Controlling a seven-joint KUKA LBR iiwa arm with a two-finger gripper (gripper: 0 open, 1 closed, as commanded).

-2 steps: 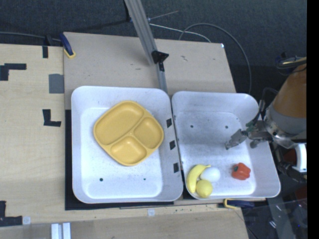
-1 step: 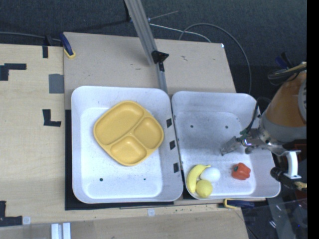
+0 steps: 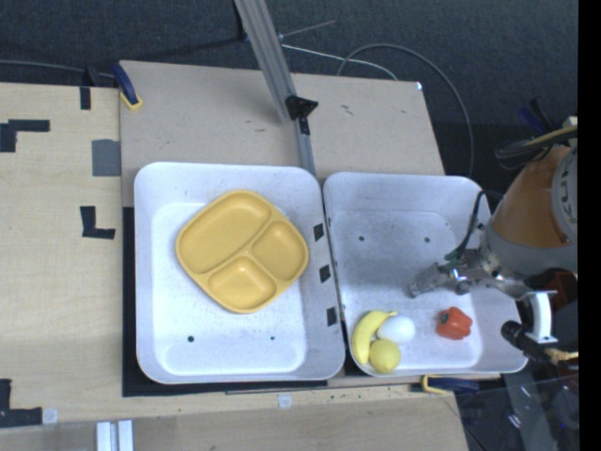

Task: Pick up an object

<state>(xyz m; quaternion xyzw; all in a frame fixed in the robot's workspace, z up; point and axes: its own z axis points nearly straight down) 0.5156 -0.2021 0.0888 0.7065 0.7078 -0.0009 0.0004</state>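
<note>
In the right bin (image 3: 394, 200) lie a red pepper-like toy (image 3: 454, 323), a yellow banana (image 3: 366, 331), a white egg (image 3: 398, 328) and a yellow lemon (image 3: 384, 354), grouped along the near wall. My gripper (image 3: 424, 284) reaches in from the right and hovers over the bin floor, just up and left of the red toy. Nothing shows between its fingers. The grey arm with its orange band (image 3: 531, 209) stands at the right edge.
The left bin (image 3: 160, 346) holds a yellow divided plate (image 3: 242, 250). A metal pole (image 3: 268, 40) slants down to the bins' far junction. Cables run over the dark floor behind the bench.
</note>
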